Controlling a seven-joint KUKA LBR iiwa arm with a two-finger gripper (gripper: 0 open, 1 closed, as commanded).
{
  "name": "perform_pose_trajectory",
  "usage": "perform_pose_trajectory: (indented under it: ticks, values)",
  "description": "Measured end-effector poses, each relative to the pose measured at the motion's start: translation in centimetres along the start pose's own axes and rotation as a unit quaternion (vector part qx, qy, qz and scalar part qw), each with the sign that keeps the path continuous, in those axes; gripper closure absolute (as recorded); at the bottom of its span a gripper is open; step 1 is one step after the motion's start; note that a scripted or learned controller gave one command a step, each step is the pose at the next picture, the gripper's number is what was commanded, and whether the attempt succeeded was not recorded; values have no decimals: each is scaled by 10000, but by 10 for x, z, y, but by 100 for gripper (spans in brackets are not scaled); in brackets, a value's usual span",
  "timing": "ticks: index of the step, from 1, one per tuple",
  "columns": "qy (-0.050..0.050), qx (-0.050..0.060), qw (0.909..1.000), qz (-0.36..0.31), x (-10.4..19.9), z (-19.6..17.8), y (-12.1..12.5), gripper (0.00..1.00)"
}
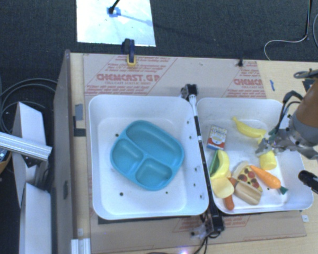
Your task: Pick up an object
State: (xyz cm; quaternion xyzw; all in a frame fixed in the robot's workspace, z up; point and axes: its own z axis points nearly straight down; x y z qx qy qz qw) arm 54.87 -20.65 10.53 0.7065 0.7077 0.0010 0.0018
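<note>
Glossy blue plastic tray [147, 154], smooth white plastic bins [103, 142], matt cardboard [164, 73]

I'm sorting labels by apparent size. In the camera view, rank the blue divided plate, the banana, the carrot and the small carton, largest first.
1. Blue divided plate, by far the largest.
2. Banana and carrot: about the same length, too close to rank.
3. Small carton, the smallest.

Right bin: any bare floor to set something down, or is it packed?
Right bin: bare floor along the far wall, above the small carton and banana. Crowded near front: carrot, pizza slice, gripper. Left bin: bare margins around the blue tray.
</note>
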Motion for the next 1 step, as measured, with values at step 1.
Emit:
perform_pose_trajectory:
  ticks: [1]
  values:
    - [7, -27, 10000, -53, 73, -64, 41, 100]
